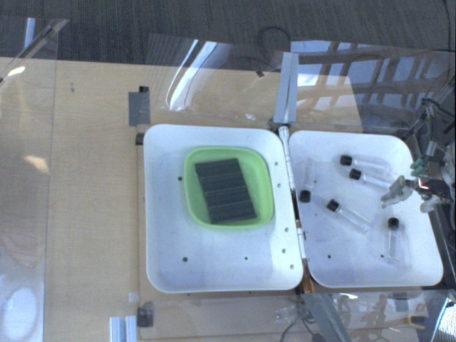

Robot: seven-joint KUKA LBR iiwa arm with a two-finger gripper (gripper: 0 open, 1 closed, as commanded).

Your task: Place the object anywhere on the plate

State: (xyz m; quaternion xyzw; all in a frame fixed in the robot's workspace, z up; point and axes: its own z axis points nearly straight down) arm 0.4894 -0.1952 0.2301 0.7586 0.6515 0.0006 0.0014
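A lime-green square plate [265, 191] sits in the left white bin [164, 255]. A dark grey ribbed block [225, 190] lies flat on the middle of the plate, turned slightly. My gripper [401, 190] hangs low over the right side of the right bin [420, 273], well away from the plate and the block. Nothing shows in its grasp. The arm's wrist and cables [436, 164] come in from the right edge.
Several clear vials with black caps lie scattered in the right bin, among them one [343, 212] in the middle, one [393, 235] near the gripper and one [364, 169] at the back. A raised divider [292, 212] separates the bins.
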